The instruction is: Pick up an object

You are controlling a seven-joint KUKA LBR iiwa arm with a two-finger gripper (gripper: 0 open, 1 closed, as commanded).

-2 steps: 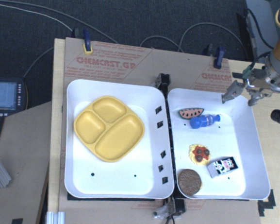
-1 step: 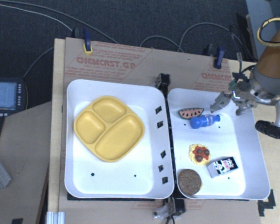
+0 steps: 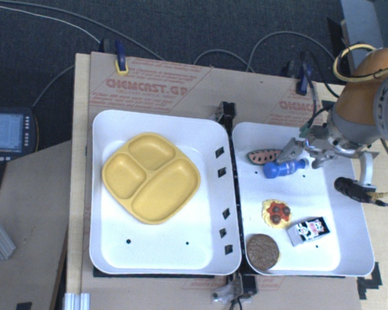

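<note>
Two bins sit side by side on my bench: the left bin [image 3: 105, 244] carries a yellow divided plate [image 3: 151, 177], and the right bin [image 3: 353, 263] holds everything I might lift. My gripper [image 3: 301, 153] hangs low at the far end of that right bin, right over a blue toy [image 3: 282, 169], with a flat brown-and-red piece [image 3: 263, 155] lying just beside it. Nearer the camera are a small pizza-like disc [image 3: 276, 213], a black-and-white carton [image 3: 307, 230] and a round brown cookie [image 3: 262, 251], all well apart from my tool.

My worry is the crowding at the far end. The blue toy looks rounded and smooth, so I judge it could squirt sideways out of a closing pinch, or roll toward the bin wall. The flat piece next to it might get nudged or caught along with it.

How far my fingers are spread I cannot tell from this angle, nor whether they touch the blue toy; I see nothing clearly held between them
</note>
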